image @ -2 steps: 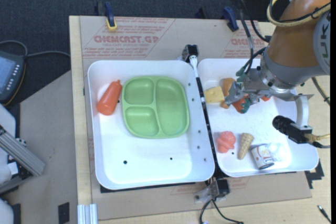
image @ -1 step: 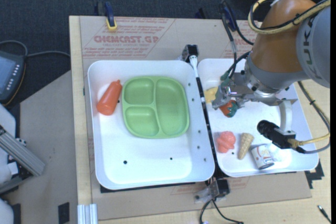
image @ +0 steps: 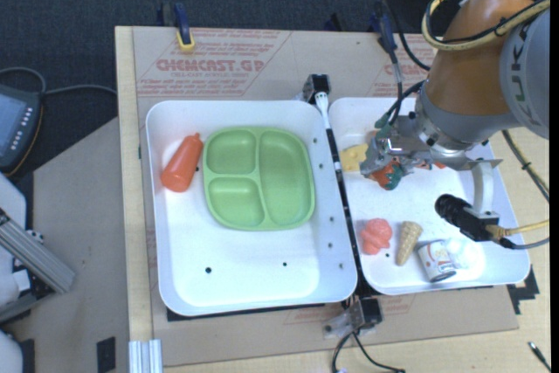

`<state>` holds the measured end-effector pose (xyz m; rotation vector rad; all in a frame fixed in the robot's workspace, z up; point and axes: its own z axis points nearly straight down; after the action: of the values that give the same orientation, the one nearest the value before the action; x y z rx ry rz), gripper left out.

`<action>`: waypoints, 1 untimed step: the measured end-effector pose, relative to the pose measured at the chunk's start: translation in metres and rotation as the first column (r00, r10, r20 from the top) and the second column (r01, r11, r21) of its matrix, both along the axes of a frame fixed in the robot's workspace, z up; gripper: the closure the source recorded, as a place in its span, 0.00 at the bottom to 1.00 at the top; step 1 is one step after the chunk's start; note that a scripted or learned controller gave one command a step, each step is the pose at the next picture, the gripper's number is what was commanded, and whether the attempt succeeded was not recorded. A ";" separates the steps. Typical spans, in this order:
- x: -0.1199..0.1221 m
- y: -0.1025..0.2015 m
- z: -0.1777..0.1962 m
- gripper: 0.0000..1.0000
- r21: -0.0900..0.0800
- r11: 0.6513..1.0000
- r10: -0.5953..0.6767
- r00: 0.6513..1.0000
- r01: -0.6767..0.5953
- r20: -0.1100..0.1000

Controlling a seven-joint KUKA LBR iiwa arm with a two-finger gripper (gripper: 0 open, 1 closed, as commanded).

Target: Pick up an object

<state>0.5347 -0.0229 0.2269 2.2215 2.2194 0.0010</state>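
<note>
Red and teal toy (image: 385, 176) is seen at the claw (image: 383, 163) in the right bin (image: 498, 271), right of frame centre. Whether the claw is open or closed cannot be told. A green divided plate (image: 259, 177) is set in the left bin (image: 253, 279).

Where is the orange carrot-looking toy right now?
The orange toy lies in the left bin, near its left wall, just beside the green divided plate.

Bright, even overhead light, soft shadows, slight blur, white bins (image: 175, 275) glaring
</note>
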 end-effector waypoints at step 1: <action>-0.001 -0.003 -0.001 1.00 0.000 1.000 0.001 1.000 -0.001 -0.002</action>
<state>0.5336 -0.0259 0.2257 2.2218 2.2215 -0.0006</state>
